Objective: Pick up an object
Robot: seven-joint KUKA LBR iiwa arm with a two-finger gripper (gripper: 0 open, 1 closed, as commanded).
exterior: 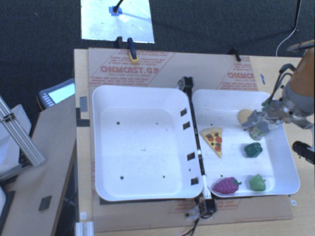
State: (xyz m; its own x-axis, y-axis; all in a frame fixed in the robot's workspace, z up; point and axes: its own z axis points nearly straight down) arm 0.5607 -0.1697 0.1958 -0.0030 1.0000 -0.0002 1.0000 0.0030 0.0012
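The right bin [216, 100] holds a pizza slice [213, 141], a dark green pepper-like toy [253, 150], a purple grape bunch [226, 185], a light green toy [257, 182] and a tan round piece [244, 116]. My gripper [257, 128] hangs over the right side of this bin, just right of the tan piece and above the dark green toy. Its tip points down toward the bin floor. The arm reaches in from the right edge.
The left bin [142, 141] lies beside the right one, parted by a black clipped divider [193, 132]. Both rest on a cardboard sheet [133, 68] on the bench. A tablet [56, 95] and a metal rail [19, 136] lie at the left.
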